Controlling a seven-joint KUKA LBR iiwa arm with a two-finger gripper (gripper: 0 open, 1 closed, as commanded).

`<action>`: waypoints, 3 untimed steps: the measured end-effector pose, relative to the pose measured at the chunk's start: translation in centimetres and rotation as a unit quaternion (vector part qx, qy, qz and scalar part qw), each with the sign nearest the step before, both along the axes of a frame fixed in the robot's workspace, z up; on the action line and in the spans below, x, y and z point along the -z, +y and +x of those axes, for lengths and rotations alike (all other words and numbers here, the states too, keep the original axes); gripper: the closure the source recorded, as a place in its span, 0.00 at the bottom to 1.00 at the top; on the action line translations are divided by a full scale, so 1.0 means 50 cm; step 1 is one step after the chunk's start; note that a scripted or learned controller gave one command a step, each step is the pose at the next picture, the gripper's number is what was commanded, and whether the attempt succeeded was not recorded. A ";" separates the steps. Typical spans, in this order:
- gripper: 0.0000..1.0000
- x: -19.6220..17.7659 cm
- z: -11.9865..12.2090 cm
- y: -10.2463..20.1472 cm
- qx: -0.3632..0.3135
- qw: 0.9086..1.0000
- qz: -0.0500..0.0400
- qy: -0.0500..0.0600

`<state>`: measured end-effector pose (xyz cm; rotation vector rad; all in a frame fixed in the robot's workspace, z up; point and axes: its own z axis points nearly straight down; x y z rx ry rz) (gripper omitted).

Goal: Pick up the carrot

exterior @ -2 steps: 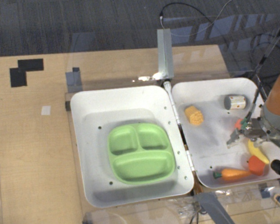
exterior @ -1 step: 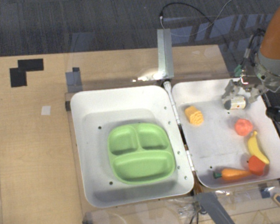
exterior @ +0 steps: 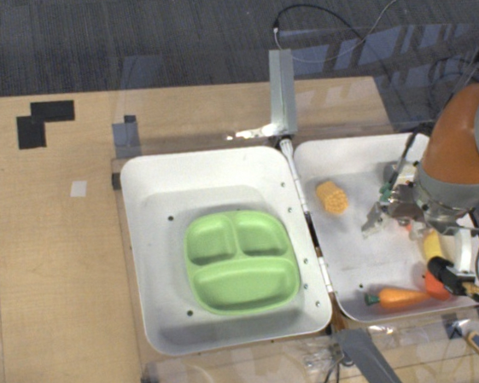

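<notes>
The carrot [exterior: 404, 297] lies at the near edge of the right bin [exterior: 353, 242], untouched, so the pick is not done. The gripper [exterior: 379, 211] hangs above the bin's middle, well apart from it; its fingers look spread and hold nothing.

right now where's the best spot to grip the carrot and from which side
Probably mid-body of the carrot, coming straight down from above. It lies flat and lengthwise along the near wall of the right bin, green top leftward, so fingers should close across its narrow width; the wall blocks a side approach.
</notes>
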<state>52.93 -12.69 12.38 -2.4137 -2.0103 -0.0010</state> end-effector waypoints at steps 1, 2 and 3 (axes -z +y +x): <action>0.00 -0.039 -0.040 -0.065 -0.035 0.999 0.000 -0.001; 0.00 0.069 -0.076 0.007 -0.012 1.000 -0.002 -0.007; 0.00 -0.231 -0.081 -0.103 -0.055 0.998 -0.001 -0.002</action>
